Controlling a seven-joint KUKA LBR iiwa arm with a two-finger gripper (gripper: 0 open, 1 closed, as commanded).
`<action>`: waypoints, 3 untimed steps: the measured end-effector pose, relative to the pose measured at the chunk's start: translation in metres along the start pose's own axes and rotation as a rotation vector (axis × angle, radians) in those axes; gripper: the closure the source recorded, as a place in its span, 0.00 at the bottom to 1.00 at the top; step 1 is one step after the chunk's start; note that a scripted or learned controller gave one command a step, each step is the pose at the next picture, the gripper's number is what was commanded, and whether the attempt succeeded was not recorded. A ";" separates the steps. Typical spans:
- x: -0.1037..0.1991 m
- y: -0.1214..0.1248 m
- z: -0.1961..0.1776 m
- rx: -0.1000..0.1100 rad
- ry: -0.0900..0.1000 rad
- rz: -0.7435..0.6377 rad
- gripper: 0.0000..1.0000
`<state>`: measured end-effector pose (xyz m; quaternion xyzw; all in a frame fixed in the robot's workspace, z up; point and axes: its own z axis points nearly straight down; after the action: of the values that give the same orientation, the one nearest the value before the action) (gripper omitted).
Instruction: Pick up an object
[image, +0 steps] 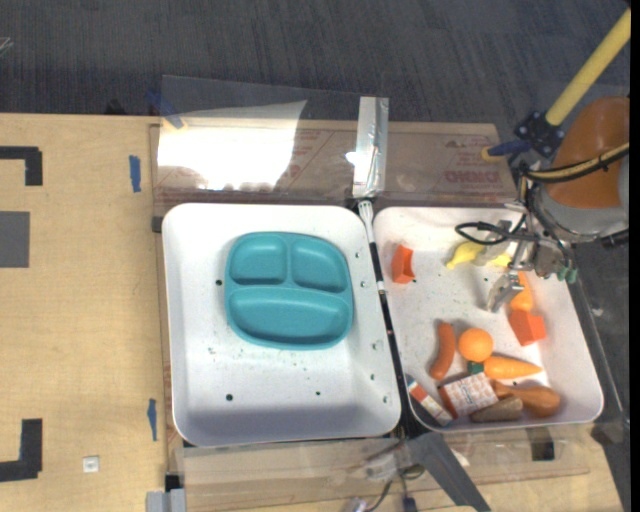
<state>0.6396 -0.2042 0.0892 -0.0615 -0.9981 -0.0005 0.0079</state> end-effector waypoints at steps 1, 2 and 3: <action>0.037 -0.025 0.001 0.001 -0.024 0.021 0.00; 0.067 -0.027 0.002 -0.004 -0.025 0.217 0.00; 0.063 -0.027 -0.013 -0.002 -0.039 0.216 1.00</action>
<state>0.5742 -0.2229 0.1029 -0.1685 -0.9856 0.0007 -0.0114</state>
